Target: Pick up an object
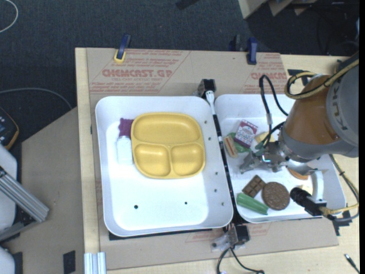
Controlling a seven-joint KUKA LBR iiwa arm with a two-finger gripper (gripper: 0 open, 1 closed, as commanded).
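- Two shallow white bins side by side: left bin (159,205), right bin (239,110).
- One yellow divided plate (168,144), three compartments, lying flat in the upper half of the left bin.
- One white bottle (124,150) with a purple cap (126,127), lying along the plate's left edge and partly tucked under it.
- One red-and-white packet (247,133), in the upper middle of the right bin.
- One small brown-and-orange striped piece (230,146), by the right bin's left wall, just below and left of the packet.
- One brown block (252,185), ridged like a chocolate bar, in the lower part of the right bin.
- One round brown disc (276,195), just to the right of the block.
- One green oblong piece (251,203), lying near the right bin's lower edge, just below the block.
- One gripper (255,161), mine, on my arm (319,124), low over the middle of the right bin, between the packet above and the block below. I cannot tell whether it is open or closed, and I cannot see anything held in it.
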